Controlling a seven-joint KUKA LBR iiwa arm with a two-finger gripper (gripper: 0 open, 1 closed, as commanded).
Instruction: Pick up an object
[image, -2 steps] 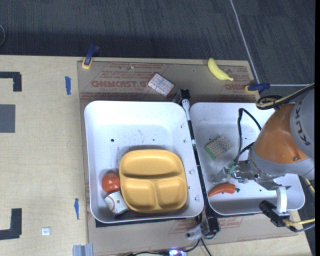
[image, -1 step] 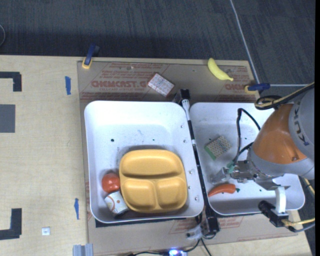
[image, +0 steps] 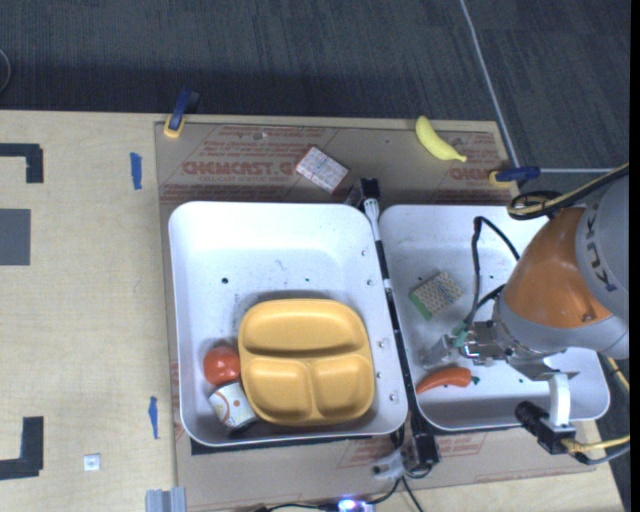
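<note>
Down at the near edge, a black clamp sits between the two bins, with loose cable trailing beside it. Moving up on the left, the left bin is crowded. A yellow divided tray lies flat and takes up most of its near half. A red ball is tucked against the tray's left side, and a small white-and-orange ball sits just below it in the near left corner.

Now to my side, the right bin. An orange carrot-shaped piece lies on the bin floor near the front left, pointing roughly sideways. My gripper hangs just above it in this view, very near, though I can't tell if there is contact. I also can't tell whether the gripper is wide or narrow, because the wrist body and wiring blur that part. My orange band bulks in from the right, with black cable looping over it.

Further back in the same bin, a green-and-white speckled pad lies tilted, apart from the orange piece and just beyond my gripper.

Behind the bins, on the brown board, a yellow banana lies at the far right. A small checked box sits near the middle, and a blue clamp grips the far left corner.
</note>
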